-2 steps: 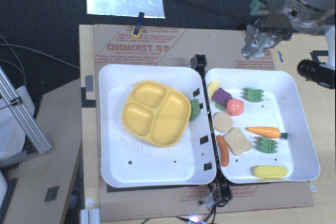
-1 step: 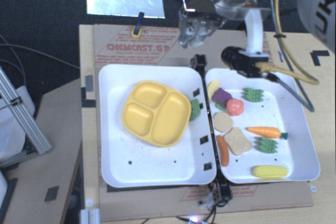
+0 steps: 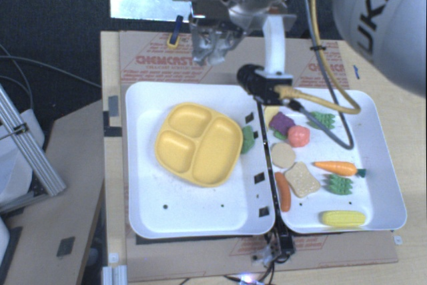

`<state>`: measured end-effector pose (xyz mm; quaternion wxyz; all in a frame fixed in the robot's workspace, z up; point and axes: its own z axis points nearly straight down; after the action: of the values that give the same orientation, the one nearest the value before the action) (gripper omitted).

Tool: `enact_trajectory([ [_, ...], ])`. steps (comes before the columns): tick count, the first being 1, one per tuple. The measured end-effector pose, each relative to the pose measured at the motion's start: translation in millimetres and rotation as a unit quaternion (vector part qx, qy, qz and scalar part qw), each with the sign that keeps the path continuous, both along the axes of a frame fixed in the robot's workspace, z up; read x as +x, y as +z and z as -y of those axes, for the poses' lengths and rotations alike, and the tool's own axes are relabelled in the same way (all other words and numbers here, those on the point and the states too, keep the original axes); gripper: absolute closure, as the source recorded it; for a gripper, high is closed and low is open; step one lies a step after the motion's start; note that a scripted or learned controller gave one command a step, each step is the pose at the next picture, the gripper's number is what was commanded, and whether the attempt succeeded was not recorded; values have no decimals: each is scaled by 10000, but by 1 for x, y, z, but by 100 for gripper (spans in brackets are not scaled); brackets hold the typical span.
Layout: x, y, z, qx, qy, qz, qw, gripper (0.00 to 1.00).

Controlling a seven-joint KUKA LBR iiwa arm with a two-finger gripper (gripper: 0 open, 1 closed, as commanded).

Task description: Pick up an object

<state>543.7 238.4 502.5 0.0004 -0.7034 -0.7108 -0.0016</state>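
Note:
My gripper (image 3: 213, 49) hangs high over the far rim of the left bin (image 3: 143, 163), apart from every object. In that bin lies a yellow divided plate (image 3: 199, 143) with a small green piece (image 3: 248, 139) at its right edge. The right bin (image 3: 383, 163) holds several toy foods: a purple eggplant (image 3: 281, 122), a red tomato (image 3: 299, 136), a carrot (image 3: 337, 167), a bread slice (image 3: 302, 179), a round beige biscuit (image 3: 283, 155), a red sausage (image 3: 283, 191), a yellow corn cob (image 3: 343, 217) and green leafy pieces (image 3: 323, 120).
A black fitting with yellow and grey cables (image 3: 313, 103) droops over the far part of the right bin. The arm's large grey body (image 3: 380, 3) fills the upper right. A ridge (image 3: 267, 163) divides the two bins.

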Motion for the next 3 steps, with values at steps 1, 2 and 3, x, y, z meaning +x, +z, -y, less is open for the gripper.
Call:
enact_trajectory([
  [1,94,-70,5,-25,-60,-15,10000,100],
  [2,92,-63,51,-16,-64,0,10000,100],
  [3,80,40,1,15,-7,54,10000,100],
])
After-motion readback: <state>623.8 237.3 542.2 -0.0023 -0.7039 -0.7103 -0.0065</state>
